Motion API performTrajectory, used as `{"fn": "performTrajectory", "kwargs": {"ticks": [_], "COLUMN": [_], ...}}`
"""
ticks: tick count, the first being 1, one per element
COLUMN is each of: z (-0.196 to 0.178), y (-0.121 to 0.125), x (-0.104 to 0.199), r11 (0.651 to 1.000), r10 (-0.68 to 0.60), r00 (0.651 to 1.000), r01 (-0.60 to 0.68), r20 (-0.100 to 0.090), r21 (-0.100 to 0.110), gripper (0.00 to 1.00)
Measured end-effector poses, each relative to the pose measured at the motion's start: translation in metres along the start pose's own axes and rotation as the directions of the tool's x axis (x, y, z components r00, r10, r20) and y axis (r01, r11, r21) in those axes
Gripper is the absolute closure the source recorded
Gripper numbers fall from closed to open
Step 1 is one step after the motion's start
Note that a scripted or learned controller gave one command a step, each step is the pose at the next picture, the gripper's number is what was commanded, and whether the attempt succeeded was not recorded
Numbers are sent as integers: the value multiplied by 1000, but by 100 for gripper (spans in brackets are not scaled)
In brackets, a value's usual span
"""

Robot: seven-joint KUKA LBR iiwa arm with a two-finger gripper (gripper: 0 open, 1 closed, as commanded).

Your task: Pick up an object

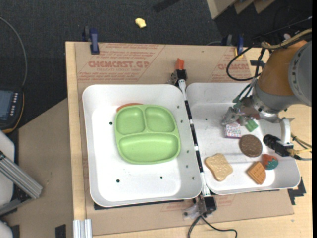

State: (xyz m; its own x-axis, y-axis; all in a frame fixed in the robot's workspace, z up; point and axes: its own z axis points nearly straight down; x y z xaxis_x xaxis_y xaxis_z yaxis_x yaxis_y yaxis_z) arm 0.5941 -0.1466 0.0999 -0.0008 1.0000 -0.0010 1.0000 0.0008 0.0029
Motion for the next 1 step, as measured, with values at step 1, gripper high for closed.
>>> {"fn": "performTrajectory", "kwargs": {"ticks": [1], "z": [-90], "y": [12], "x": [71], "r11": [1000], "r10": [-6], "r00": [1000], "r01": [6], "r20": [-1], "r21": [-6], "gripper": [100]}}
